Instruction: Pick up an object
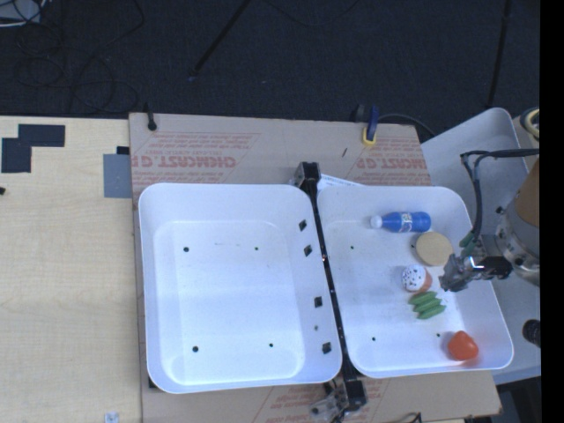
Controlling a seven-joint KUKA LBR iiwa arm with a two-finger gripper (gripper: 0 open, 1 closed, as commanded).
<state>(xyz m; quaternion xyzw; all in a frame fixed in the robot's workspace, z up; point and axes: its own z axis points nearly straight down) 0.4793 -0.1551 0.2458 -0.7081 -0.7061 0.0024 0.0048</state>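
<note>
Two white bins sit side by side on the bench. The left bin (167, 236) holds nothing. The right bin (370, 359) holds five things, loosely scattered for picking: one blue bottle (404, 222) at twelve o'clock, one tan disc (434, 248), one spotted ball (414, 278), one green pod (427, 305), and one red ball (462, 346) at five o'clock. The gripper (458, 274) hovers at three o'clock; whether its jaws are open, I cannot tell.
</note>
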